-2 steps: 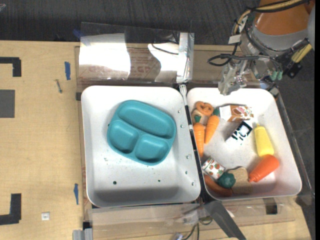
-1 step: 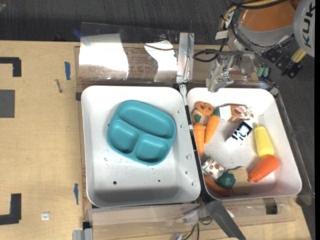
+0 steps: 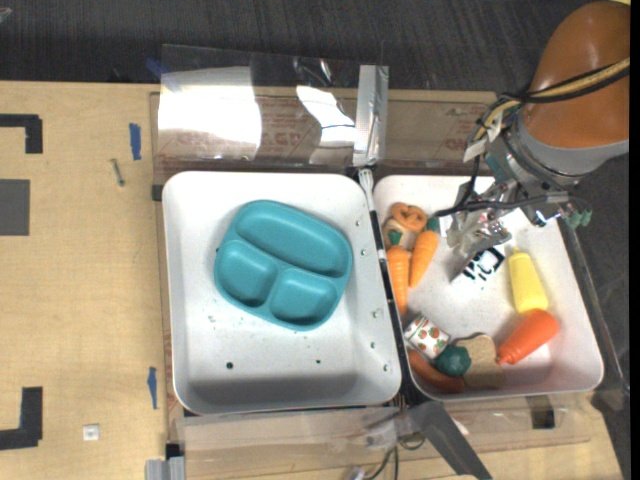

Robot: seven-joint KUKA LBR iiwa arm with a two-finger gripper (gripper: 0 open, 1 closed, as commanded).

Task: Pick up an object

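No brand name or writing can be read; a small black-and-white mark near the gripper is too blurred to make out. The gripper hangs over the back part of the right bin, and whether it is open or closed, or has anything in it, I cannot tell.

Toys lie in this bin: two orange carrots along the left wall, a small orange face-like toy near the back left corner, a yellow corn-like piece and an orange-red carrot towards the right wall, and a white piece with red spots at the front.

In the left bin rests a teal divided plate.
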